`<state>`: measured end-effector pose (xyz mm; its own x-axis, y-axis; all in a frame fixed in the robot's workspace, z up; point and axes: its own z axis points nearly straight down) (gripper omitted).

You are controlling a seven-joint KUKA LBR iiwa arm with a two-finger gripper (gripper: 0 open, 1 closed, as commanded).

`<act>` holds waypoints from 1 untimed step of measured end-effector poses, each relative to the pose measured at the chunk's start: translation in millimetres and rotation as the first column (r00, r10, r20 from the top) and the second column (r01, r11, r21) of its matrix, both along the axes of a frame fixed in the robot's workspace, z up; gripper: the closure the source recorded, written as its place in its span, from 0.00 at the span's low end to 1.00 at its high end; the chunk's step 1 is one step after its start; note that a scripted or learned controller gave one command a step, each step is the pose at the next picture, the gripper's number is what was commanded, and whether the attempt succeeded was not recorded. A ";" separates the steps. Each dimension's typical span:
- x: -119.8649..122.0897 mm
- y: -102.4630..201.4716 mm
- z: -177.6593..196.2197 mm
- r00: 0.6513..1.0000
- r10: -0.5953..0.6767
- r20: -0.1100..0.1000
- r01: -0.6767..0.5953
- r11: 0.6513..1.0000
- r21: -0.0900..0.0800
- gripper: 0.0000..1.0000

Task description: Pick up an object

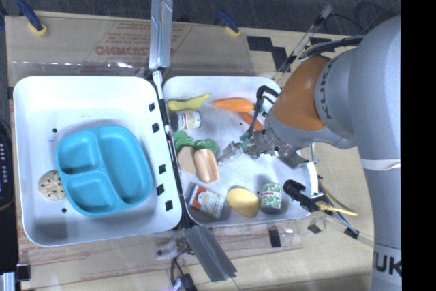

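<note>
Hovered low in the right bin (pixel 204 86): gripper (pixel 230 150), finger state impossible to tell, beside the hot dog (pixel 205 165). Read "KU" on the arm (pixel 381 167).

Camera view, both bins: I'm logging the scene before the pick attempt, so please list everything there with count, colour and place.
Divided plate: 1, blue, left bin.
Cookie: 1, tan, left bin, touching the plate's left edge.
Banana: 1, yellow, right bin, top left.
Carrot: 1, orange, top middle.
Small cans: 3, labelled, one below the banana, two along the bottom.
Hot dog: 1, tan bun, left side.
Lemon: 1, yellow, bottom.
Clamps: 2, blue, bench's far edge.
Gripper: 1, metal, over the right bin's middle.
Arm: 1, grey and orange, right.
</note>
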<state>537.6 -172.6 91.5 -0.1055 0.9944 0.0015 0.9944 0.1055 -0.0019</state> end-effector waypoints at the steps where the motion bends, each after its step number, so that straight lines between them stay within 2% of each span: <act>1: 116.1 9.7 -2.7 0.998 -0.064 -0.012 0.063 0.998 -0.002 0.00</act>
